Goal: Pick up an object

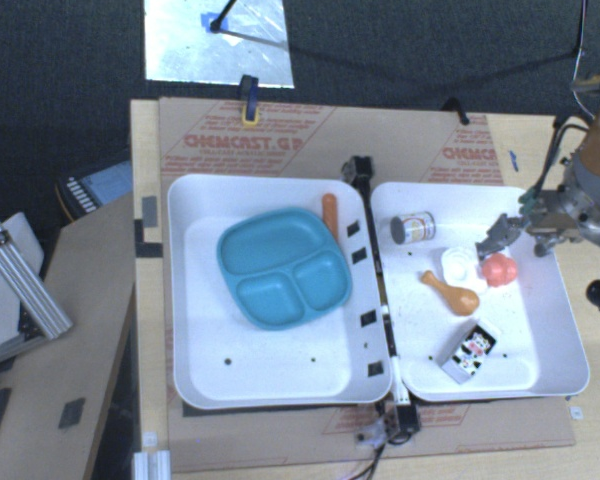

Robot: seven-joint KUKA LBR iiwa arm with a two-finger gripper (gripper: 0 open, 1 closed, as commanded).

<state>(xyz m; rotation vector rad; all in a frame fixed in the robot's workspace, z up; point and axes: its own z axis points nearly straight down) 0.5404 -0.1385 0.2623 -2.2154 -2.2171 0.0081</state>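
Observation:
My gripper [518, 244] hangs over the right bin [550, 368], near its far right side, and is open with nothing between its fingers. A pink ball-like object [499, 270] lies just below and in front of the left finger [494, 239]. Beside the ball sits a small white round piece [458, 265]. A tan drumstick-shaped toy [450, 293] lies a little nearer the front. A small tin can [413, 229] rests on its side at the back left of this bin. A black-and-white box [470, 351] lies near the front.
The left bin [200, 368] holds a blue divided plate [283, 268] and an orange stick-shaped object [330, 213] at its back right. A black divider [372, 268] runs between the bins. The grey arm [590, 183] comes in from the right.

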